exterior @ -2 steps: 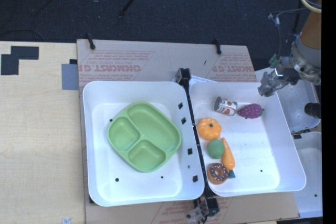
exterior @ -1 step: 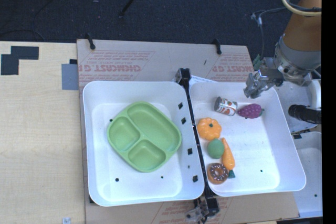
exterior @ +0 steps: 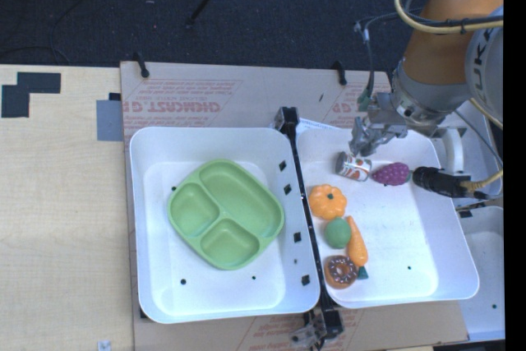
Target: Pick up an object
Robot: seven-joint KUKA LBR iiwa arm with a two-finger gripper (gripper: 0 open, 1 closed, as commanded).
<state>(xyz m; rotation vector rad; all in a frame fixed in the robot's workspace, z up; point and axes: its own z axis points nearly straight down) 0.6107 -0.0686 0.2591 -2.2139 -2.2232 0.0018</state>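
We list what we see, largest first.

Bench (exterior: pixel 57 201): pale wood, flat, with printed cardboard under the bins.

Arm (exterior: pixel 452 29): grey, orange dome above the wrist, entering from the right, cables looped over it.

Left bin (exterior: pixel 156 160): shallow white plastic, matte.

Right bin (exterior: pixel 427 259): the same make, touching the left bin along a black clip strip.

Tray (exterior: pixel 226 214): light green plastic, three compartments, rounded corners, lying flat in the left bin.

Gripper (exterior: pixel 362 145): dark metal, hanging over the far corner of the right bin; we cannot tell whether its fingers are apart or together.

Carrot (exterior: pixel 357 242): orange, tapered, smooth, long axis running near to far.

Pumpkin (exterior: pixel 327 202): orange, ribbed, squat, near the divider.

Grapes (exterior: pixel 391 173): purple, knobbly cluster, long axis left to right.

Donut (exterior: pixel 340 270): brown ring with speckled icing, nearest the front rim.

Ball (exterior: pixel 337 233): green, round, smooth, touching the carrot.

Can (exterior: pixel 356 168): small, white with orange print, lying on its side, long axis left to right, just beside the grapes.

We judge the can the likeliest pick: it lies directly beneath the gripper, a little toward the front. The grapes sit close on its right, so a descent risks nudging both.
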